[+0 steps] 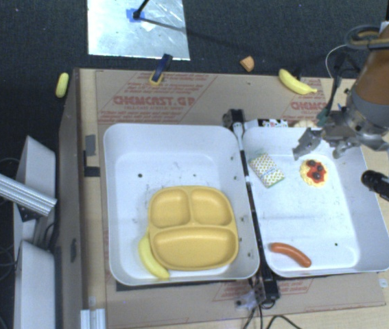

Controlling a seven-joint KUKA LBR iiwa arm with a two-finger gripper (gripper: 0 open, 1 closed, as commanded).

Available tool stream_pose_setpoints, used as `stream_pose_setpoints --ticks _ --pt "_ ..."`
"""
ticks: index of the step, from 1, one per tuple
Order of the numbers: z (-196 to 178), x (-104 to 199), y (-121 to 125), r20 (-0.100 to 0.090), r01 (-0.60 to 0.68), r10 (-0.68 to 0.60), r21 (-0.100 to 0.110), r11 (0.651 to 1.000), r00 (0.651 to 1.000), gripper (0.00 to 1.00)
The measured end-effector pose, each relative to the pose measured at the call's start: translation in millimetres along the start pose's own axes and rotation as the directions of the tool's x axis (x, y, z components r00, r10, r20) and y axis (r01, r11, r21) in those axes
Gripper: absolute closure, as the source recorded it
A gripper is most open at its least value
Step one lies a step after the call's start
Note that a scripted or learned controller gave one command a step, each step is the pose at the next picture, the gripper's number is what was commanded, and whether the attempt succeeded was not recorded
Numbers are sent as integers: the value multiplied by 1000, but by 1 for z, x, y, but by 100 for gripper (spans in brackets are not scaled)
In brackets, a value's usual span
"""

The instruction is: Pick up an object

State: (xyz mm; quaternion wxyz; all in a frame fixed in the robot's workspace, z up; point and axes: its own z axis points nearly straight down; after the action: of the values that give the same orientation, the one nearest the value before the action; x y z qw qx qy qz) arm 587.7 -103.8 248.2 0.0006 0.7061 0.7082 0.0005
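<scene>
Landmark: the right bin (376,242) is taken as reference; every place is given against it.
Left of the landmark: a yellow divided tray (193,227) and a banana (150,259) are seen in the left bin (129,184), well apart from the arm.
Near wall of the landmark: a sausage (290,253) is laid with its long axis roughly along that wall.
Far left part of the landmark: a small patterned block (266,169) is found close to the wall shared with the left bin.
Task's thing: a small round pizza toy (313,172) is judged the likely target; it lies in the far half of the landmark, flat, with no long axis.
Key relation: the toy is seen directly under the gripper (323,147), between the fingertips and slightly toward the near wall.
Fingers: they are spread wide apart, and nothing is held between them.
Arm pose: the wrist is brought in over the landmark's right wall, pointing down; a short straight descent is judged to be needed.
</scene>
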Motion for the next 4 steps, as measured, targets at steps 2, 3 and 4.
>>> stream_pose_setpoints --ticks 2,3,4 --pt "132 -91 33 0 -2 2 2 1000 1000 0" --pt "164 -95 37 1 -2 2 0 1000 1000 0" --pt "148 -95 41 3 0 0 -13 1000 1000 100"
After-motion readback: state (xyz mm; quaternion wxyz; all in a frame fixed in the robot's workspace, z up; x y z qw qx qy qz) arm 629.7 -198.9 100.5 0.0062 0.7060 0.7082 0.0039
